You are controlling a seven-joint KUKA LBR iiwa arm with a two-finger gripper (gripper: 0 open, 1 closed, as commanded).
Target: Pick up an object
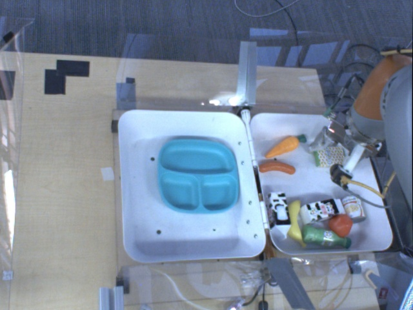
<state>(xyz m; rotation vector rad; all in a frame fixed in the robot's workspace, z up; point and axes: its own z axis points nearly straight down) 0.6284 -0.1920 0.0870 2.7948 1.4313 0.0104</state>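
One smooth blue three-compartment plate [197,183] in left bin [132,192]

Robotics lab, not home. Pale wooden bench [64,192] carries two shallow white plastic bins [139,192] side by side, clear acrylic guard panels [13,108] along bench edge, black square marker patches [64,75] stuck on top. Grey carpet tile floor [129,11] with loose black cable [271,8] — grey industrial arm with orange band [381,86] reaching in. Bin contents toy-like — plastic play food [284,147], blue sectioned tray [197,174].

The pale wooden bench [64,192] bears two shallow white bins, left bin [139,192] and right bin [381,234], side by side.
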